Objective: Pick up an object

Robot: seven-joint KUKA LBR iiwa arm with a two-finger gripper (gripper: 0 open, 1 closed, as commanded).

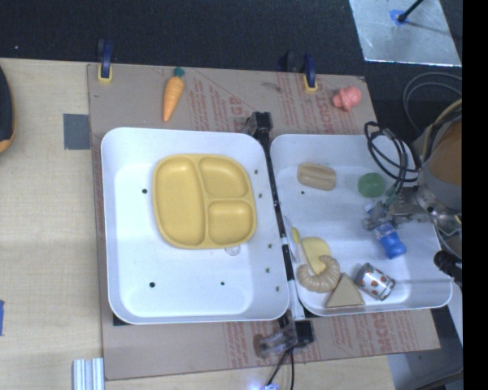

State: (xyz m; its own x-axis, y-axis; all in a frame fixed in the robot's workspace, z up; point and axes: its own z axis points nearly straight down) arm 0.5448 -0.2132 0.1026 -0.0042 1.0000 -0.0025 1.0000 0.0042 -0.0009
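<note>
2 shallow white plastic bins sit side by side on the tabletop (41,218), over a brown cardboard sheet (228,96). Left bin (122,291) holds a yellow plastic plate with 3 compartments (203,200), lying flat toward the bin's far half. Right bin (423,299) holds several small items: a tan oblong bread-like piece (316,176) near the far wall, a green round ball-like object (372,184) to its right, a small blue block-like object (389,242) toward the right side, a pale yellow soft piece (314,250) by the left wall, a beige ribbed ring-shaped piece (318,275) touching it on the near side, a tan wedge (343,293) at the near wall, and a small silver can with a red mark (375,281) just beside the wedge. Grey arm (443,165) enters from the right edge, cables looped above it. End effector (388,216) sits low over the right bin, just above the blue block; finger spread cannot be told at this angle and blur. Outside the bins, on the cardboard: an orange plastic carrot (172,95) beyond the left bin, a pink lumpy object (347,97) beyond the right bin.
</note>
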